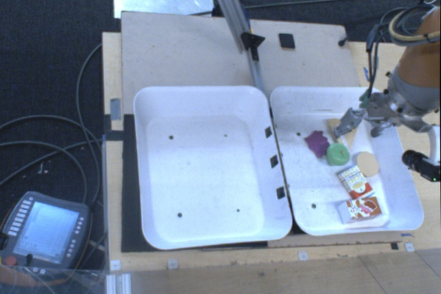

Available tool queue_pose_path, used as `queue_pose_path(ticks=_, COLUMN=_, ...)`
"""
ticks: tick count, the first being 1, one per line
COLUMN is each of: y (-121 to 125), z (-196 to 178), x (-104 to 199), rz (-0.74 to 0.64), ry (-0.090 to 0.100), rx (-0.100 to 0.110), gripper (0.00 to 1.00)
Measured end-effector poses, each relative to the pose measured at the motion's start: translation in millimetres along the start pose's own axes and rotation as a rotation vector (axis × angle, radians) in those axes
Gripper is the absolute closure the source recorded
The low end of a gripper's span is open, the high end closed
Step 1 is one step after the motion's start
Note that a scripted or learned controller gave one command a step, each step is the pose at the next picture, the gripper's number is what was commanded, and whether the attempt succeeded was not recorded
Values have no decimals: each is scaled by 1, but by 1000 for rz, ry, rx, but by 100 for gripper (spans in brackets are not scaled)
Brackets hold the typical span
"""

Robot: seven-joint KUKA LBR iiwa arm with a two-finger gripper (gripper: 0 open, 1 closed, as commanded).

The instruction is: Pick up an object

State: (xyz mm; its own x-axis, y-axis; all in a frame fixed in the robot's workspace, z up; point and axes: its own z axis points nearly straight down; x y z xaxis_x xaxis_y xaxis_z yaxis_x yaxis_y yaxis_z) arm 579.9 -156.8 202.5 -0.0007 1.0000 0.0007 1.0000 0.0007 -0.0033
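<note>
My gripper (353, 119) hangs over the back part of the right bin (406, 217), reaching in from the right. Just left of it and partly under it lies a small tan object (335, 126). In front of it sit a purple lump (317, 143), a green round piece (337, 153) and a tan disc (368, 164). Nearer the front lie a white packet with red and yellow print (352, 180) and a red and white packet (362, 208). I see nothing held in the gripper.
The left bin (158, 217) stands beside the right one, the two touching along a ridge with black clips (274, 161). A slanted metal pole (231, 0) rises behind the bins. A black knob (420, 163) sticks out by the right rim.
</note>
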Motion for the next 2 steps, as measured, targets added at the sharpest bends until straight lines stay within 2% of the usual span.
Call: queue_pose_path(ticks=2, y=-3, z=85, x=-6, rz=1, ry=0, rx=-1, gripper=0)
